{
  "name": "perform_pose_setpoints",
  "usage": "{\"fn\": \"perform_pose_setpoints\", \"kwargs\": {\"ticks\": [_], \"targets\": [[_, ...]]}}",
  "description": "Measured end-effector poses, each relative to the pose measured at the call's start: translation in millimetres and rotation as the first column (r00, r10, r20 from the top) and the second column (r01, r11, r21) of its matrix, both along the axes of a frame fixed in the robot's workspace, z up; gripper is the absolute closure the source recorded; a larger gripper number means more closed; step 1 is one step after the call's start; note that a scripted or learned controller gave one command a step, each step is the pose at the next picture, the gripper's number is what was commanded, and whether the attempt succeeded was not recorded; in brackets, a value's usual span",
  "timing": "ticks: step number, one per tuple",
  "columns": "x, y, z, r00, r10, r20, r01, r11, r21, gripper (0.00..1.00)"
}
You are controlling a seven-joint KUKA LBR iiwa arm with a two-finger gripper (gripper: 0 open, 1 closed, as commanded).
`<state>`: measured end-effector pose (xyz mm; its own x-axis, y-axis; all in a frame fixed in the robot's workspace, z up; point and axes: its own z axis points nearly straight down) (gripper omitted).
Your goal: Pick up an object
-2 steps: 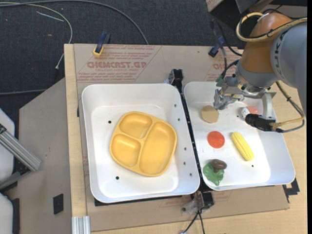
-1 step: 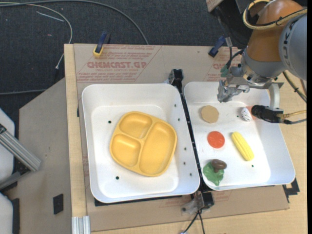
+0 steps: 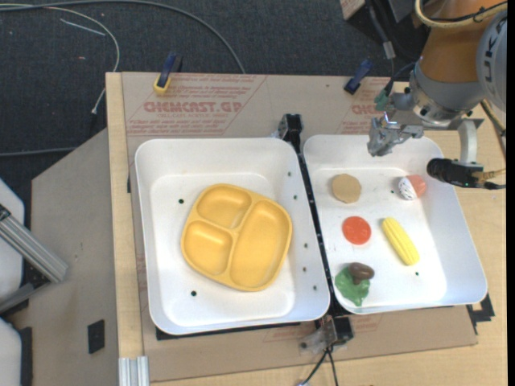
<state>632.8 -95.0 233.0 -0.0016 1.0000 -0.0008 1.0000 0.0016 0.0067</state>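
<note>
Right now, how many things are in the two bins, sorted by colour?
Yellow: 2, the divided plate and the corn
Tan: 1, the round cookie
Red-orange: 1, the tomato slice
White and pink: 1, the small piece
Green and brown: 1, the leafy piece
Total: 6

A cardboard-topped bench (image 3: 233, 95) bears two shallow white bins side by side, the left bin (image 3: 157, 215) and the right bin (image 3: 459, 248), touching along a black seam. Two blue clamps, one (image 3: 167, 71) and another (image 3: 358, 76), grip its far edge.
</note>
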Motion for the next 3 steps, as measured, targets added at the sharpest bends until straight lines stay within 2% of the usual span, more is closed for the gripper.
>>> {"fn": "perform_pose_setpoints", "kwargs": {"ticks": [1, 2, 3], "targets": [[-25.4, 52.6, -8.8, 1.000, 0.004, -0.010, -0.004, 1.000, 0.004, 1.00], [-57.5, 102.2, 1.1, 1.000, 0.005, -0.010, -0.005, 1.000, 0.005, 1.00], [-88.7, 148.3, -12.5, 1.000, 0.003, -0.013, -0.003, 1.000, 0.004, 1.00]]}}
